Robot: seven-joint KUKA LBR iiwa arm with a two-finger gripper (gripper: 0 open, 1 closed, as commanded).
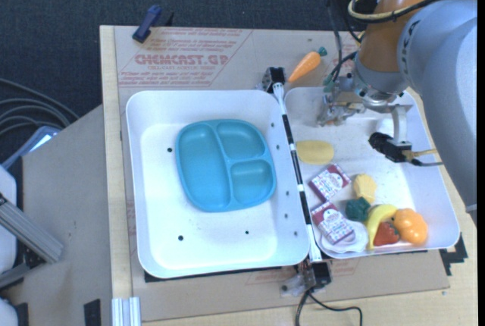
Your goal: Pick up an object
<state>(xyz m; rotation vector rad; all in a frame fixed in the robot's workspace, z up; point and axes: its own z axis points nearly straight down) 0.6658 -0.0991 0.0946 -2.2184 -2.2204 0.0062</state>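
Well left of your gripper [334,111], the blue divided tray [226,164] sits in the left bin [151,188]. Just up-left of the gripper, a toy carrot [304,67] lies outside the bins. Your gripper hangs low over the right bin's [439,199] upper corner; whether it's apart or closed, you can't tell. Below it lies the pale yellow piece [314,151], then the red-and-white packets [329,184] and the orange pepper [410,225].

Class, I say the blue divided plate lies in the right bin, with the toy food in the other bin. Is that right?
Not quite. The camera view shows the blue divided plate in the left bin; the toy food lies in the right bin.
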